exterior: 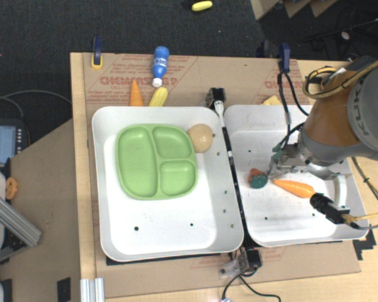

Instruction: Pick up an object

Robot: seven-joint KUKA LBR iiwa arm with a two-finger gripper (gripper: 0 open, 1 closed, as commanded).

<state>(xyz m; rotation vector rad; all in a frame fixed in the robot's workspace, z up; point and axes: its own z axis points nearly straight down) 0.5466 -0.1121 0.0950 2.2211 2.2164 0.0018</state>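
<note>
**Q:** Reading near to far, what lies closest to the camera?

**A:** The front rim of my two white bins. In the right bin (290,228), smooth shallow plastic, my gripper (278,166) hangs low over the floor. Whether its fingers stand apart or together, I cannot tell; my wrist hides them.

**Q:** And the object to be picked?

**A:** Two candidates lie in the right bin. The orange carrot (294,187), a tapered, glossy toy, lies flat just beside the gripper, toward my arm. The small teal-and-red piece (258,180), rounded and knobbly, sits just on the other side, toward the bin divider. Neither is seen between my fingers.

**Q:** So which step is in hand?

**A:** The approach, in my judgement: I am down at grasp height but nothing is lifted. Next I would centre over one piece, close, then rise straight. The carrot's slick taper may slip unless taken across its thick part.

**Q:** Farther off?

**A:** In the left bin (164,231), a green divided tray (156,161) with three rounded compartments, and a matte tan ball (201,137) touching its far corner. Beyond, on the brown tabletop (195,74), a blue-and-white bottle (159,65).
</note>
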